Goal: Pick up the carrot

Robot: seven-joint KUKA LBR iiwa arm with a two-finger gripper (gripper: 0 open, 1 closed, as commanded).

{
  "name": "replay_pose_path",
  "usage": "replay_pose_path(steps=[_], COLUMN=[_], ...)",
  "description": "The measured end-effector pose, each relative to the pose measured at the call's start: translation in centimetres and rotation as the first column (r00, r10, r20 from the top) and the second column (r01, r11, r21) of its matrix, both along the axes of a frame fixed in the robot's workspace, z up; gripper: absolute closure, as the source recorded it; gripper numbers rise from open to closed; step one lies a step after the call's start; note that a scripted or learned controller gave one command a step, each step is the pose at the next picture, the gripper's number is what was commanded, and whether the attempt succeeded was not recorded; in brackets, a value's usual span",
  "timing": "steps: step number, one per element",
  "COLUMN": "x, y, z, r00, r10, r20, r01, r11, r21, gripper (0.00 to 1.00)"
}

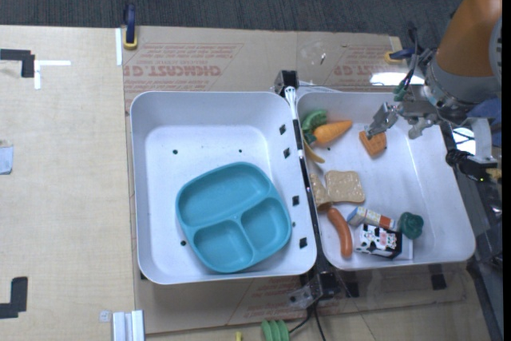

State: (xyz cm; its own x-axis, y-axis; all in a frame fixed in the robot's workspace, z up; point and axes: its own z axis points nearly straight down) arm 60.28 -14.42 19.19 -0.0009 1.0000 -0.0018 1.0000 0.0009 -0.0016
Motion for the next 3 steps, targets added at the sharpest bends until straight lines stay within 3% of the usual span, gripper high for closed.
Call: replay_pose_path(steps=[1, 2, 3], x=[5.0, 5.7, 5.8], y=[3.7, 4.9, 4.9], z=[-8.1, -9.8, -8.8], r00=[1.0, 0.999, 0.999], r10=[0.014, -0.044, -0.042], r20=[0.023, 0.006, 0.007], r01=[-0.014, 0.044, 0.042], r11=[1.0, 0.999, 0.999], r21=[-0.008, -0.001, -0.004], gripper=[0.0, 0.0, 1.0])
